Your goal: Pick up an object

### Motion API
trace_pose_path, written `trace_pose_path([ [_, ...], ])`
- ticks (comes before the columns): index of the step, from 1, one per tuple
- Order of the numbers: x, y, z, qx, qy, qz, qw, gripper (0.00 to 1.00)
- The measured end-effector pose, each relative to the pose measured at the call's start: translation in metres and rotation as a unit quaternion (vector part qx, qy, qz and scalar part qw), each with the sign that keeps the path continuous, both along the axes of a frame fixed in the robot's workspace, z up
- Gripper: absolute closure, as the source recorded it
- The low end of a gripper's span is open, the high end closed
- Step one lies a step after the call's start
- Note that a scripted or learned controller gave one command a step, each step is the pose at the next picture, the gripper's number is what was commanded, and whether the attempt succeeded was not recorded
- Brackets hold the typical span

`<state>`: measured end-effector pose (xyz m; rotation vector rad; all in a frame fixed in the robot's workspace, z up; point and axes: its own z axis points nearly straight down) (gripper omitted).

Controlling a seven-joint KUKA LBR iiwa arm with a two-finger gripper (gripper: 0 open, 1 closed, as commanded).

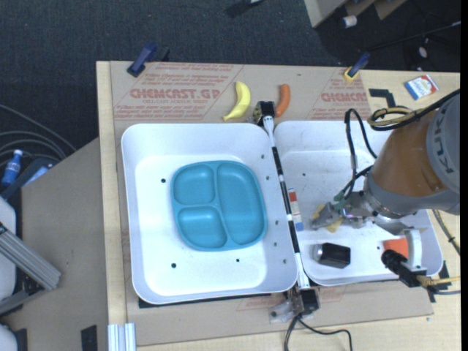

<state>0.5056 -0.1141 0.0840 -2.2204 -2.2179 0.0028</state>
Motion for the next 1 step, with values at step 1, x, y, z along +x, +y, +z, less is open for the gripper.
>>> trace_pose_path([
  [1,0.0007,0.0006,0.01,0.0001,-0.001,0.0,1.0,1.0],
])
